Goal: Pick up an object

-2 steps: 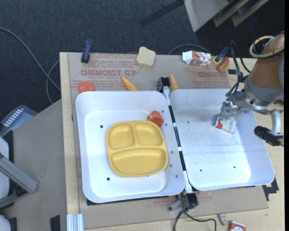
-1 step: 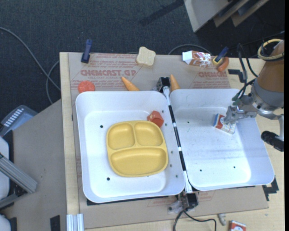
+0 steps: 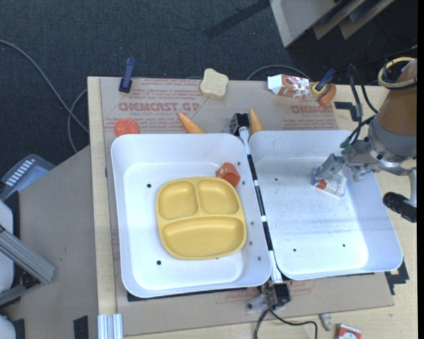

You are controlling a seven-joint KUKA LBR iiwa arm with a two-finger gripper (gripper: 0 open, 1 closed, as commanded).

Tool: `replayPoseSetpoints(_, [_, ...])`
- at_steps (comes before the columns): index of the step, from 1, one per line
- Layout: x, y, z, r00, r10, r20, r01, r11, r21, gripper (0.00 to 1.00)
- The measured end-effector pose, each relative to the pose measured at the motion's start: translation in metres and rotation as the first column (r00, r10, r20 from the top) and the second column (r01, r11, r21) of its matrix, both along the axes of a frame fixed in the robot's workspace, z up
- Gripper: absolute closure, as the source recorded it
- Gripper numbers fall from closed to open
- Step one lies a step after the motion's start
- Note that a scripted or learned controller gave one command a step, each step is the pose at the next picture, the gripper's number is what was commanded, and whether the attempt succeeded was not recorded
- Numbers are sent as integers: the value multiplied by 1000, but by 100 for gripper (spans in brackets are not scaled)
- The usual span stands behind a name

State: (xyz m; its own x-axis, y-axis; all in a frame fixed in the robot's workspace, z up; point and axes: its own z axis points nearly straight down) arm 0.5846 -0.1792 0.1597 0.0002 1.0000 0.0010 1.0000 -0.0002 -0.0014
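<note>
White bins: left bin (image 3: 132, 198) and right bin (image 3: 371, 245) lie side by side on the bench (image 3: 165, 99).
Arm: grey arm (image 3: 397, 132) with its orange band enters from the right, wrist bent down over the right bin's upper part.
Yellow tray (image 3: 199, 218): three compartments, flat in the left bin.
Gripper (image 3: 329, 179): low in the right bin, at a small red-and-white object (image 3: 331, 187) (grasp state: cannot tell).
Red piece (image 3: 229, 173): touching the tray's upper right corner.

Dark carpet floor (image 3: 99, 33), brown bench board (image 3: 165, 99), loose cables (image 3: 40, 66), wooden furniture (image 3: 331, 20) top right
</note>
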Motion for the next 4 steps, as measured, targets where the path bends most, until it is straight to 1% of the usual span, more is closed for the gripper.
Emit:
replayPoseSetpoints(1, [45,18,-70,1000,1,11,-1,1000,-5,0])
replayPoseSetpoints(2, [83,-13,-19,1000,1,4,-1,1000,-3,0])
replayPoseSetpoints(3, [49,7,-76,1000,0,0,0,1000,0,0])
replayPoseSetpoints(4, [22,-5,-62,1000,0,0,0,1000,-1,0])
